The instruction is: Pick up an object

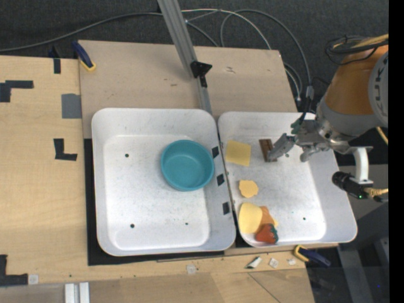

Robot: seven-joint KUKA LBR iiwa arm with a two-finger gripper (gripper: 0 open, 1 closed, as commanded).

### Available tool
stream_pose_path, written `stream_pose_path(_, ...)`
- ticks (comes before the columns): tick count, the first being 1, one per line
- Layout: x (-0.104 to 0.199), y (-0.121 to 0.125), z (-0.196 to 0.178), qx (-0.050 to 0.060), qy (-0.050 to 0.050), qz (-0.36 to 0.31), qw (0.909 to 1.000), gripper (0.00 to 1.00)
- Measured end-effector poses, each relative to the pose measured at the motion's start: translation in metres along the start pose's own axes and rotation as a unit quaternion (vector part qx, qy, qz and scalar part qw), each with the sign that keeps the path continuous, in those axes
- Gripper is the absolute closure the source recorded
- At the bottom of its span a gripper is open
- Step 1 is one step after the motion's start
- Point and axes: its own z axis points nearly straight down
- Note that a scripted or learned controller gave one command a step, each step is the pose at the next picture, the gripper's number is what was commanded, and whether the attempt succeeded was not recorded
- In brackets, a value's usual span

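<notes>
My gripper [292, 151] hangs over the upper part of the right bin [328, 219], open, with nothing between its fingers. One finger [281, 146] slants down to the left, and its tip is beside a small brown block [266, 149] on the bin floor. Left of the block lies a flat pale yellow square [238, 152]. A small yellow piece [248, 188] sits lower down. In the bin's lower left corner a yellow rounded object [249, 218], an orange piece [269, 217] and a red strawberry-like toy [267, 234] are bunched together.
A blue bowl [187, 164] stands in the left bin [126, 201], near its right wall. A slanted metal pole [183, 36] rises behind the bins. Cables run across the dark floor at the back.
</notes>
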Motion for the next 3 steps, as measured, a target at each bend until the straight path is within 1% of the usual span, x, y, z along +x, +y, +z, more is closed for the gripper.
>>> stream_pose_path(1,0.0,0.0,0.0,0.0,0.0,0.0,1.0,0.0)
stream_pose_path(2,0.0,-0.007,0.063,0.003,0.0,0.001,1.0,0.0)
stream_pose_path(3,0.0,-0.006,0.113,-0.001,-0.001,0.001,1.0,0.0)
